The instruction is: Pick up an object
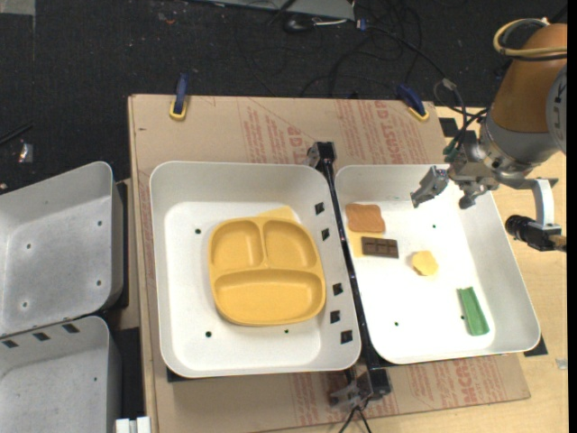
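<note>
In the right bin (505, 269) lie four small objects: a tan orange slab (365, 217), a dark brown chocolate bar (380, 248), a yellow lump (424, 263) and a green stick (472, 311). My gripper (447, 192) hangs over the bin's far right part, open, with nothing between its fingers. It is up and to the right of the tan slab, apart from every object.
The left bin (180, 242) holds a yellow divided tray (267, 271). A black divider (338, 251) runs between the bins. Both bins rest on a cardboard sheet (270, 124). Grey bin lids (54, 242) lie at the far left.
</note>
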Tool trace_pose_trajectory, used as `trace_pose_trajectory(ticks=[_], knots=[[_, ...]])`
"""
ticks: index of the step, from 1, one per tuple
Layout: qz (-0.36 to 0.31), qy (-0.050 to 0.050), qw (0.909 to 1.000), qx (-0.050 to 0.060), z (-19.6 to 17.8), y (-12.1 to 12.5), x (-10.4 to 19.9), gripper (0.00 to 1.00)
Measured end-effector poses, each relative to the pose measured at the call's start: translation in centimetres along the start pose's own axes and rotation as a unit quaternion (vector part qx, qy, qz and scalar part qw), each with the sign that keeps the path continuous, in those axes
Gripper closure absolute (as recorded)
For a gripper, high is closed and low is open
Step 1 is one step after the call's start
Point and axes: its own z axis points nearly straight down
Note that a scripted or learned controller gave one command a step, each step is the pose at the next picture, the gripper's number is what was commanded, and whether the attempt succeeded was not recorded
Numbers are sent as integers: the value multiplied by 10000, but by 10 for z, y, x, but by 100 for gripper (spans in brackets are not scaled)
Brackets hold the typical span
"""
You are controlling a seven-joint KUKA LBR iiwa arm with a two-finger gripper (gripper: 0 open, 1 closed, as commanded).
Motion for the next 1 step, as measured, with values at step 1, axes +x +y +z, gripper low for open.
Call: trace_pose_trajectory(ticks=[1], knots=[[-13,-11,10000,-66,-8,3,0,0]])
